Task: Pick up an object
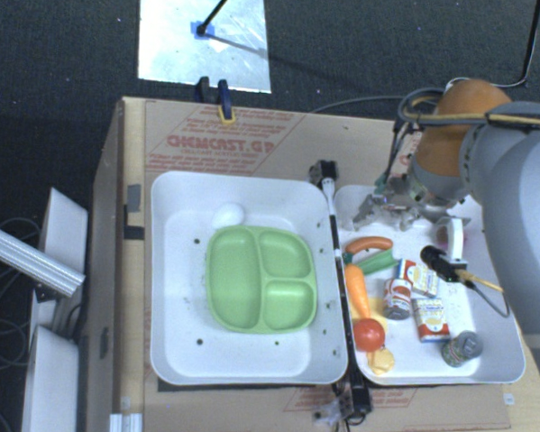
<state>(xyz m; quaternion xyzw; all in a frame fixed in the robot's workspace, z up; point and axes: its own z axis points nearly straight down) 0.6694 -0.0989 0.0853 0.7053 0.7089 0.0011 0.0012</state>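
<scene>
My gripper (pixel 385 213) hangs low over the back left corner of the right bin (pixel 506 354), open, with bare bin floor between its metal fingers. Just in front of it lie a red sausage (pixel 370 245) and a green piece (pixel 374 259). Further forward are an orange carrot (pixel 357 290), a red tomato (pixel 368 334) and a small yellow piece (pixel 382 359). A small can (pixel 398 299), a carton (pixel 431 318) and a grey can (pixel 462 349) sit in the bin's middle and front right. A white bottle (pixel 455 237) lies to the gripper's right.
The left bin (pixel 169 341) holds a green divided plate (pixel 259 279) and a white egg-shaped thing (pixel 229 216) behind it. The grey arm with its orange band (pixel 455 130) comes in from the right, above the right bin's back edge. A ridge (pixel 338 268) separates the bins.
</scene>
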